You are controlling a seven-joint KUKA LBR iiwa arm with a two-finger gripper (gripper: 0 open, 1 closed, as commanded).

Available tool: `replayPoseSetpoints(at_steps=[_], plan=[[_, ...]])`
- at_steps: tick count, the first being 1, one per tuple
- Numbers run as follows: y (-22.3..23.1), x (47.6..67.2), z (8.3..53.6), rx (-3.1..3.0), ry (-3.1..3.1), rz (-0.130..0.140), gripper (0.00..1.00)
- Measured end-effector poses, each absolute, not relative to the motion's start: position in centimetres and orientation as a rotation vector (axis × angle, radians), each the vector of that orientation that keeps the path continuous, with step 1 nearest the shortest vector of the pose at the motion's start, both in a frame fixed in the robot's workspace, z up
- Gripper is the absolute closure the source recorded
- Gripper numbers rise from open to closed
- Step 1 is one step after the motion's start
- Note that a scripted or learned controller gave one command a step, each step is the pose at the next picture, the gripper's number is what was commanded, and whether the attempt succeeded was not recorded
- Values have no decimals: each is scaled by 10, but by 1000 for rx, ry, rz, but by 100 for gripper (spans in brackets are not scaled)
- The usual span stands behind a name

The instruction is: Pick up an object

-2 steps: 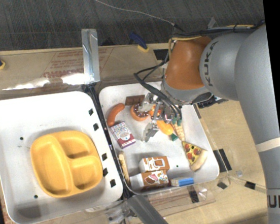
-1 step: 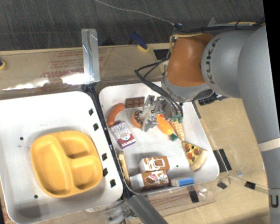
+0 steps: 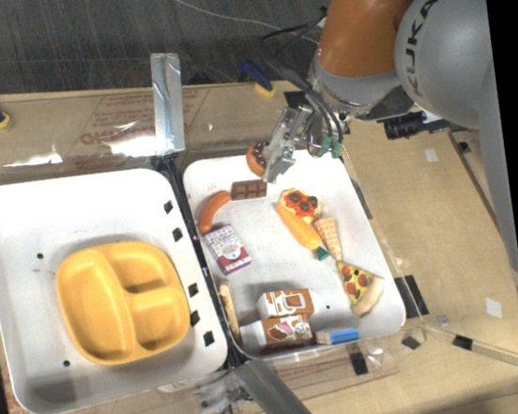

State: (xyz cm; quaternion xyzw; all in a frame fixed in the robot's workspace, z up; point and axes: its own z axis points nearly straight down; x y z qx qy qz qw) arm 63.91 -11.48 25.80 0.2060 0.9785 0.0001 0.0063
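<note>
My gripper (image 3: 276,169) hangs low over the far edge of the right bin (image 3: 367,234), reaching in from the upper right. Just to its left lies a brown doughnut (image 3: 254,157), and a chocolate bar (image 3: 248,190) sits right below its tip. A pizza slice (image 3: 299,205) with an orange carrot (image 3: 302,232) lies a little nearer to the front. I see nothing held in the gripper.
The right bin also holds a sausage (image 3: 212,209), a small purple carton (image 3: 229,249), an ice cream cone (image 3: 327,236), a second pizza slice (image 3: 359,285), two brown cartons (image 3: 286,316) and a blue pen (image 3: 338,336). A yellow divided tray (image 3: 122,300) lies in the left bin (image 3: 6,225).
</note>
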Motion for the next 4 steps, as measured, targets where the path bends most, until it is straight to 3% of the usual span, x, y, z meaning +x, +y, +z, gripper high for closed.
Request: replayPoseSetpoints(at_steps=[1, 2, 3, 4], plan=[[-199, 625, 257, 388, 3113, -5, 100], [-197, 626, 257, 384, 3114, -2, 0], [-212, 642, 112, 171, 3136, -8, 0], [-208, 621, 99, 284, 3114, -3, 0]])
